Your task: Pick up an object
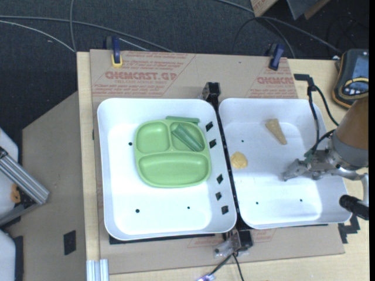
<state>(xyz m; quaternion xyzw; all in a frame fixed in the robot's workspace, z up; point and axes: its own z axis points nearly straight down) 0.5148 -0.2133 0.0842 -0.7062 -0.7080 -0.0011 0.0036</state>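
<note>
On the bench (88, 157), the left bin (117, 215) holds a green divided plate (173, 157) with a darker green piece (188, 136) lying in its upper right compartment. Nothing in that bin is near the arm.

The right bin (281, 209) carries two loose things. A small yellow lump (238, 160) sits close to the bin's left wall, roughly round, with no clear long axis. Further right and nearer the far wall lies a tan wedge (276, 130), its long axis running on a diagonal from upper left to lower right, the narrower end toward the lower right.

The pincer (291, 172) reaches in low over the bin floor from the right, pointing left. Whether its fingers are apart or together cannot be told from this view, and nothing is seen between them.

The relation that matters: the yellow lump lies to the left of the pincer and slightly farther from the camera, almost along the line it points. The wedge lies up and a little left, apart from the pincer. Both look about equally near, so either seems a fair target.
</note>
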